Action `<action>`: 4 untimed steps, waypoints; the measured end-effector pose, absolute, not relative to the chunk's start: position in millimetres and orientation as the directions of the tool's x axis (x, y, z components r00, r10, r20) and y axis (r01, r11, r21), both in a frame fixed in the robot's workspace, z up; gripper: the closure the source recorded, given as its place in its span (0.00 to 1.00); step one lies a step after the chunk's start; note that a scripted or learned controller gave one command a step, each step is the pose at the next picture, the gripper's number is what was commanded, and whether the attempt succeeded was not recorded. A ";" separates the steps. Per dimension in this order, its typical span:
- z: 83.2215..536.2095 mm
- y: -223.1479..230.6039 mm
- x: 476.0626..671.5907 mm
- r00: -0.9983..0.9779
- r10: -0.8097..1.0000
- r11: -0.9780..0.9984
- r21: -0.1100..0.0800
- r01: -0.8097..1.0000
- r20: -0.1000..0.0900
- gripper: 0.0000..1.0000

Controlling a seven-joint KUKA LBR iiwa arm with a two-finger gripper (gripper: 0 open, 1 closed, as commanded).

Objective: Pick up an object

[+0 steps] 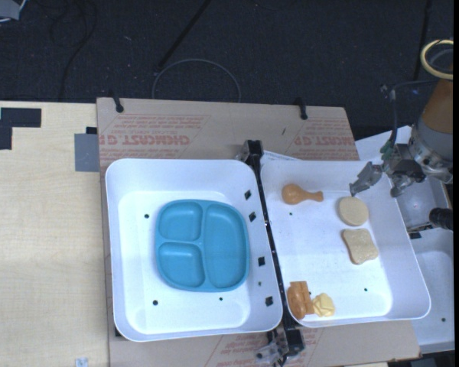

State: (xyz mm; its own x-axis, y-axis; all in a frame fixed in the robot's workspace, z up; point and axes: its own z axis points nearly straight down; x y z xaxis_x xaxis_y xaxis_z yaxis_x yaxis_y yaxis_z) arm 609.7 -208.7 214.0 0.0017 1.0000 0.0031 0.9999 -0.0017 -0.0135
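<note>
The right bin (390, 297) holds a tan chicken drumstick (300, 195), a round pale biscuit (353, 211), a slice of toast (359, 245) and an orange-and-yellow food piece (308, 300) at its front left corner. My gripper (384, 179) hovers at the bin's far right edge, just above and to the right of the biscuit. Its two fingers stand apart with nothing between them.
The left bin (122, 205) holds a blue divided plate (200, 244). A black divider (262, 235) runs between the bins. Brown cardboard (214, 128) lies under both. Dark floor with cables lies beyond the bench.
</note>
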 end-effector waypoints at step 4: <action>85.9 -209.6 601.1 -0.001 1.000 0.001 -0.005 1.000 0.001 0.00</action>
